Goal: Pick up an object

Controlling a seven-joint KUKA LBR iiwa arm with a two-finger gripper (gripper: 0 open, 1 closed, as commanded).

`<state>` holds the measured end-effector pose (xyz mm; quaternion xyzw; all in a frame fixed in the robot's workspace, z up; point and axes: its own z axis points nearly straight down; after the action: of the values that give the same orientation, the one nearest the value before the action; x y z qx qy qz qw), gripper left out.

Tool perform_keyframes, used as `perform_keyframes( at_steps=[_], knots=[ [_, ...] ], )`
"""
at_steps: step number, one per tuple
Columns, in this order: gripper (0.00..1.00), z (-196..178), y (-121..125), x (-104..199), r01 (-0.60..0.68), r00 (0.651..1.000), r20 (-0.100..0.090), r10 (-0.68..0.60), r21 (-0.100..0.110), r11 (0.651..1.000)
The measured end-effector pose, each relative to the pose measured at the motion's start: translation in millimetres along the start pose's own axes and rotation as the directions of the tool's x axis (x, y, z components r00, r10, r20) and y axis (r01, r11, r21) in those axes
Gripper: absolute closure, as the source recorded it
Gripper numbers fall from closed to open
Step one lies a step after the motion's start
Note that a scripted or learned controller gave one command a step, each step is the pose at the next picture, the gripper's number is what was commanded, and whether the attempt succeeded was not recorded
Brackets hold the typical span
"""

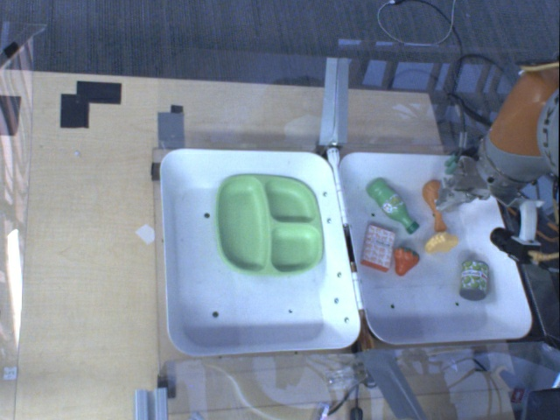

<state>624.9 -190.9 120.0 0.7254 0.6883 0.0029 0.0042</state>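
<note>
— While the grey arm (525, 138) with its orange band leans in from the right, where exactly is the claw (457, 186)?

— Low over the upper right part of the right bin (499, 322), just beside an orange carrot-shaped toy (433, 198). Its metal tip sits right against that toy's right side, though I cannot tell whether they actually touch.

— Is it open, shut, gripping anything?

— I cannot tell. The tip is small and blurred, and nothing is plainly seen between its parts.

— What else lies in that bin?

— A green bottle (390, 204) lies tilted near the upper left, cap end pointing down and to the right. Below it there is a small flat packet (378, 247) with a red and white pattern, and touching the packet's right edge is a red strawberry-like piece (405, 260). A yellow lump (441, 242) rests just below the carrot toy. Further right and lower, a short can (473, 279) with a green label stands apart from the others.

— And the other bin?

— The left bin (188, 313) holds a light green divided tray (269, 224), one long compartment on its left and two smaller ones on its right. The tray sits roughly in the middle, a little toward the top.

— Anything around the bins?

— Both rest on a pale wooden tabletop (87, 234). Black squares (87, 101) are marked near its upper left corner, and a black cable (420, 20) loops across the floor beyond the top edge.
</note>
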Motion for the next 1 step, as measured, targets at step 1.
perform_keyframes(
  at_steps=[1],
  knots=[
    [0.00,0.1,-0.1,0.0,0.000,1.000,0.000,0.000,0.000,1.000]
  ],
)
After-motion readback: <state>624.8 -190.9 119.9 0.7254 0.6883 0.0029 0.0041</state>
